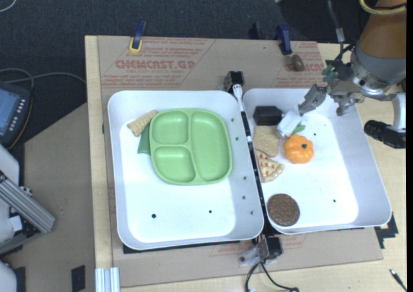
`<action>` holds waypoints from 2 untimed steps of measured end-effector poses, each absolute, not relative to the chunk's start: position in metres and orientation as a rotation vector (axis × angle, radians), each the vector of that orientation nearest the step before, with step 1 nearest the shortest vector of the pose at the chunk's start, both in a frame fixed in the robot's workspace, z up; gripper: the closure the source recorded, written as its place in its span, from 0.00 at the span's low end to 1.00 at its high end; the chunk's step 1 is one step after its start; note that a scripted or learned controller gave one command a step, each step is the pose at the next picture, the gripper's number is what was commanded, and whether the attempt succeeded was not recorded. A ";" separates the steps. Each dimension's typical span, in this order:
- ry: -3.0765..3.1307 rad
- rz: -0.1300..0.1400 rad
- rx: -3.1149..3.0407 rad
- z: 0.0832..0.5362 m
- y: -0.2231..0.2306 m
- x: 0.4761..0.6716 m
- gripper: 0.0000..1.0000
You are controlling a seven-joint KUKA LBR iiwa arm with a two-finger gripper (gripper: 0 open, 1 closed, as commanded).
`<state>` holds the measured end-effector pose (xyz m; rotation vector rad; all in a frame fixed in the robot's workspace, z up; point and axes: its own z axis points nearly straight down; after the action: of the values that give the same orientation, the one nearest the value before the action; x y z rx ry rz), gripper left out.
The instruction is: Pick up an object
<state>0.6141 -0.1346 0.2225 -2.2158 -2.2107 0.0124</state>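
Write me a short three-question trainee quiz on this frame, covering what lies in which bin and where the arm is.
1. True or false: the green divided plate lies in the right bin.
2. Which item lies nearest the camera view's bottom edge in the right bin? A) the small orange pumpkin B) the round brown patty C) the black block
3. Fill in: the gripper is above the right bin's ____ end in the camera view (top or bottom).

Key: 1. False, it lies in the left bin. 2. B. 3. top.
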 end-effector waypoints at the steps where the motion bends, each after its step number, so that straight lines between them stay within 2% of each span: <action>1: -2.221 0.000 -2.221 0.230 -0.134 0.617 0.00; 2: -2.217 0.005 -2.218 0.184 -0.135 0.609 0.00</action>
<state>0.6087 -0.1346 0.1838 -2.2183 -2.2171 0.0053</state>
